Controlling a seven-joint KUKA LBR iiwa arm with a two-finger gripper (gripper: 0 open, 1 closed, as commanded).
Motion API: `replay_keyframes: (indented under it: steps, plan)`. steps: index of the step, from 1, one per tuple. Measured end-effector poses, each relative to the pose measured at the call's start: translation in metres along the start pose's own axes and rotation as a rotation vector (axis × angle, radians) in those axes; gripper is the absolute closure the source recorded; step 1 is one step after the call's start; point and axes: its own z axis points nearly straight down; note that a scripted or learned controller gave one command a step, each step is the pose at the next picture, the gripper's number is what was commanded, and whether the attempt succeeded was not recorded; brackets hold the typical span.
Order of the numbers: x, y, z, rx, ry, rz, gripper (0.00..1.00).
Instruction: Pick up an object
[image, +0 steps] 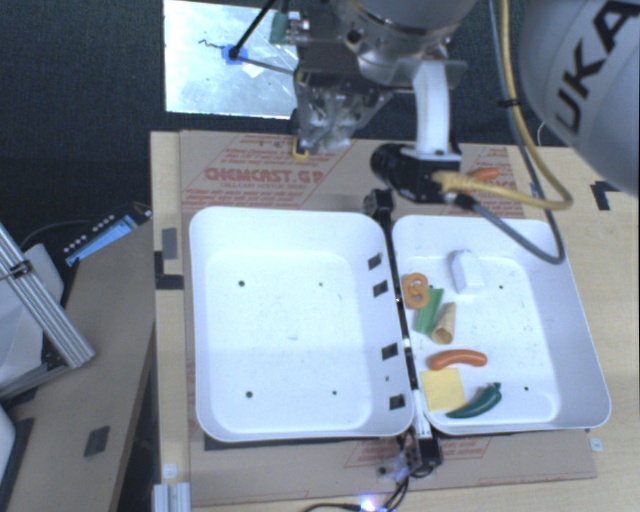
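My gripper (322, 128) hangs high over the bench behind the far edge of the left bin (285, 330), above the cardboard sheet. The right bin (540, 330) holds several small things near its left wall: an orange ring-shaped piece (415, 290), a white block (464, 270), a green stalk (430, 312), a tan cone (445, 322), a red-orange sausage (458, 359), a yellow square (442, 389) and a dark green pepper (476, 402). The gripper is far from all of them. A small yellow bit (300, 150) shows just below its tip; what it is stays unclear.
A printed cardboard sheet (260, 175) lies under both bins. A metal frame (45, 320) and a small device (100, 235) stand on the side table at the left. A yellow cable (520, 195) runs over the right bin's far edge.
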Motion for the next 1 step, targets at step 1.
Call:
replay_keyframes:
  steps: [1]
  plan:
    - [-0.0404, 0.0982, 0.0028, -0.005, -0.003, 0.012, 1.0]
